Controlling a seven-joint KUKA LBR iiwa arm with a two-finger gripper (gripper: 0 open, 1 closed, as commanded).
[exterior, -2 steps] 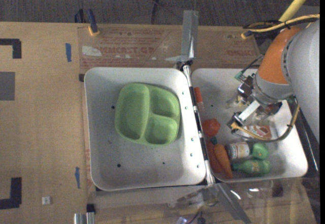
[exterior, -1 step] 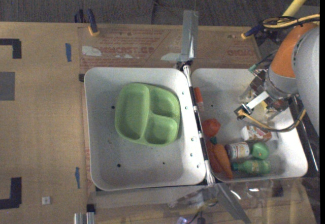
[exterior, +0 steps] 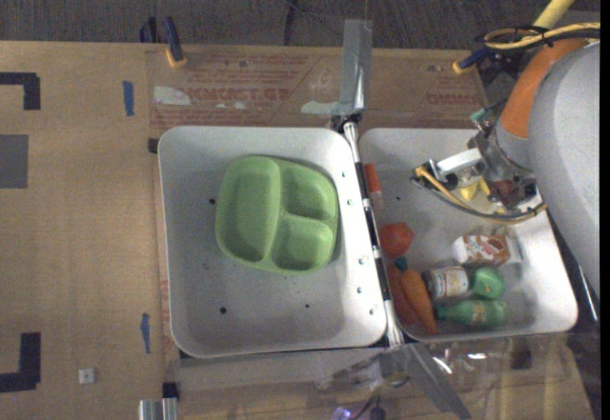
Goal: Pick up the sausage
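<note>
Sausage (exterior: 372, 186), small and reddish-brown, lies along the left wall of the right bin (exterior: 562, 299), tight to the divider between the bins. Pale wooden bench (exterior: 76, 247) all around, blue tape tabs on it, dark carpet and a loose cable beyond. Left bin (exterior: 191, 313) carries a green divided plate (exterior: 278, 213). The gripper (exterior: 472, 182) hangs over the right bin's far side, well apart from the sausage, nothing visibly in its hold; whether it is spread or clenched, can't tell. Tomato (exterior: 396, 238) and carrot (exterior: 416, 299) sit nearer the front
</note>
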